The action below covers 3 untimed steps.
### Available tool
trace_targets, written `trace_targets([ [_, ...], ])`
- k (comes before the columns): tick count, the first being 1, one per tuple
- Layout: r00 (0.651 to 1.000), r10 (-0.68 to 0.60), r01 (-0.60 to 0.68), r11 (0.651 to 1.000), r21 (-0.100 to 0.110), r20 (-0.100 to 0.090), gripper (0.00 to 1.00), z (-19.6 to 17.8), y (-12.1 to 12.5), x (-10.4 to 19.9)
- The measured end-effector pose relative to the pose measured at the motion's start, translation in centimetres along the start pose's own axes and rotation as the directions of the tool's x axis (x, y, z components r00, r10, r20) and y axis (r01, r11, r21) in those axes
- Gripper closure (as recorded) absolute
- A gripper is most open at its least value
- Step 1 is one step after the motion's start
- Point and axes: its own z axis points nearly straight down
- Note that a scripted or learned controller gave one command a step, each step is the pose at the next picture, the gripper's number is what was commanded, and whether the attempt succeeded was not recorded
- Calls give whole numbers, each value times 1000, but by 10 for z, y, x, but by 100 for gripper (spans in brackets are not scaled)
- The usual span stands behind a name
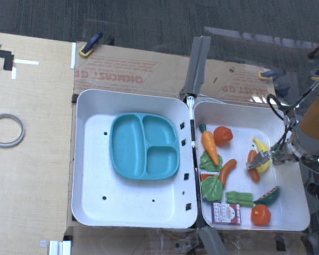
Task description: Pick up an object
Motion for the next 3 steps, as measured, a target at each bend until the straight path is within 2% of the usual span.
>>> trace_targets([
  [1, 1000, 17, -17, 1000, 1, -10, 0, 0, -34, 2],
  [2, 1000, -14, 14, 1000, -2, -7, 0, 0, 27, -12],
  [3, 1000, -13, 13, 1000, -7, 3, 100, -13, 27, -17],
])
